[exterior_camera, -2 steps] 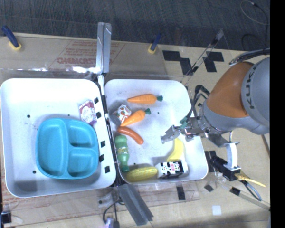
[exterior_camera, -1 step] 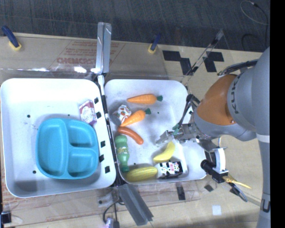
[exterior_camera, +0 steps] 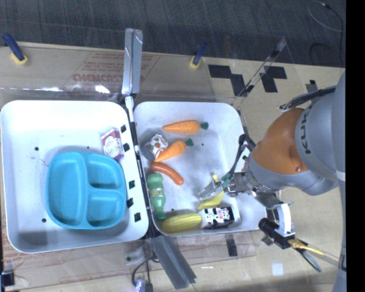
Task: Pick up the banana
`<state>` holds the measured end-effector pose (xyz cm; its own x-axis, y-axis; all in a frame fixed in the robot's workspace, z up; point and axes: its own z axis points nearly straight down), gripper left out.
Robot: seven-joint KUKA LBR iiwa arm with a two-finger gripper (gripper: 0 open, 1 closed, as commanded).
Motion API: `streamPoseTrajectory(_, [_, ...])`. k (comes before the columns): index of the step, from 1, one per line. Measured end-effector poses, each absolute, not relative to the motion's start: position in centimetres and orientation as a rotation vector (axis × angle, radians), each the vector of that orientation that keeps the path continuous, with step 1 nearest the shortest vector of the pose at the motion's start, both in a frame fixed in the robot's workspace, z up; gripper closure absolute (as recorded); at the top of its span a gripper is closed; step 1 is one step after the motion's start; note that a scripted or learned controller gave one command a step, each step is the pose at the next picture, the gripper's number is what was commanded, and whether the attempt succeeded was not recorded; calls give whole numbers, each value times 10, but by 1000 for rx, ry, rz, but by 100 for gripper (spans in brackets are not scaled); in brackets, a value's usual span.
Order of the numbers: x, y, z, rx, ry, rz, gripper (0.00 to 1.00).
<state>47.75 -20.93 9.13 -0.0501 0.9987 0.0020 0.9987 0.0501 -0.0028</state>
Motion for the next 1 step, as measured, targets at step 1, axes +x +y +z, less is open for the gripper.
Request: streamPoseTrajectory(1, [479,-209,102,-2159,-2280,-1,100])
